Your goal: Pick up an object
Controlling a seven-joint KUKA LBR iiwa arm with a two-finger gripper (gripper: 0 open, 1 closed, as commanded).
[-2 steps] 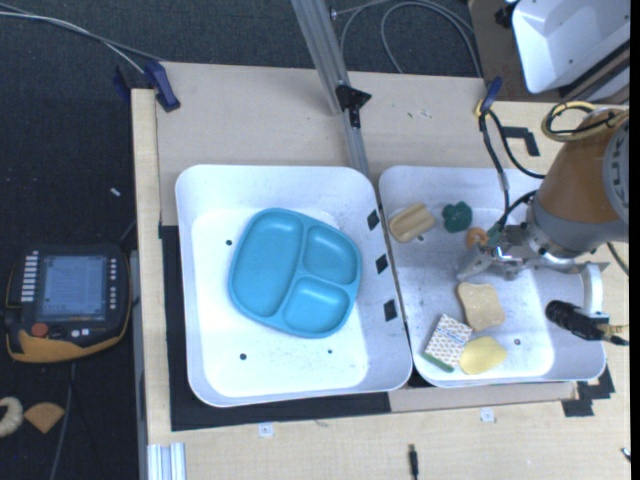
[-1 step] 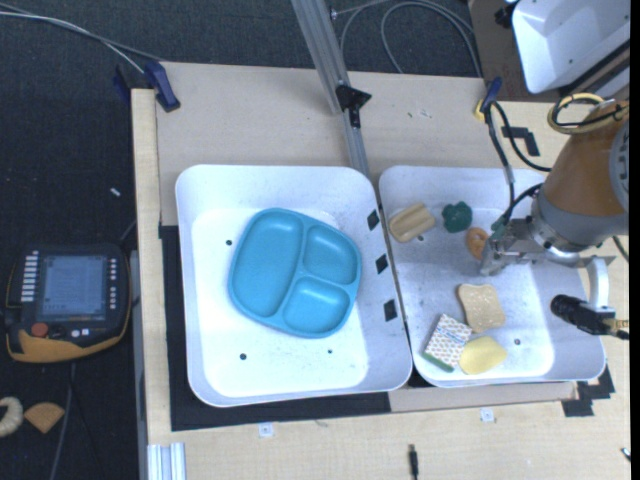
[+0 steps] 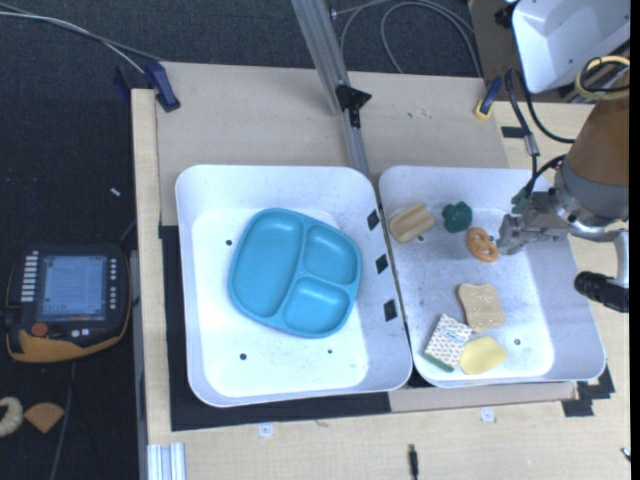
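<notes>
A: Start at the near edge of the desk point(image 3: 300, 438). What lies in the right bin point(image 3: 560, 363)?

B: Closest to us, a yellow sponge-like block point(image 3: 482, 355), touching a small checkered packet point(image 3: 447, 340) on its left. Just behind them, a slice of toast point(image 3: 481, 305).

A: And the left bin point(image 3: 200, 298)?

B: One blue divided plate point(image 3: 295, 271), three compartments, roughly in the middle of the bin.

A: Further back on the right?

B: A small orange pretzel-shaped thing point(image 3: 481, 245) near the middle of the bin. Behind it a dark green lump point(image 3: 457, 216), and to the left of that a tan bread roll point(image 3: 410, 222), close to the wall shared with the other bin.

A: The arm?

B: It comes in from the right, and the jaws point(image 3: 512, 236) sit low in the right bin, just beside the pretzel on its right. They look touching or nearly so, and I can't tell whether the jaws are open or closed, or gripping anything.

A: Anything off the desk?

B: A handheld control pendant point(image 3: 68, 298) on the dark floor at far left
</notes>
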